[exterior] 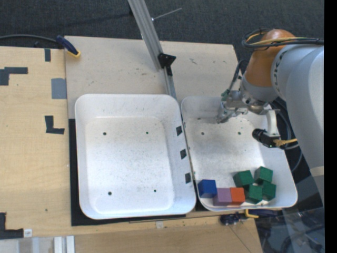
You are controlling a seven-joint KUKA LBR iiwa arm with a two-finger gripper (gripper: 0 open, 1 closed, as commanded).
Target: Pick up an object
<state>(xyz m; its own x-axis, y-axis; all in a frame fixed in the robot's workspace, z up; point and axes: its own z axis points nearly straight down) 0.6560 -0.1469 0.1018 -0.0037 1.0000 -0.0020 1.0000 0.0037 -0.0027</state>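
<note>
From the camera above the bench, the grey arm's two-finger gripper (227,111) hangs over the far end of the right shallow white plastic bin (221,146); whether it grasps anything or is released cannot be told. The candidates to pick lie well apart from it, huddled in the near corner: a blue cube (207,188), a purple block (224,195), an orange block (237,195) and several green blocks (256,184). Packed so tightly against the wall, they could jam the descent or slip free sideways.
</note>
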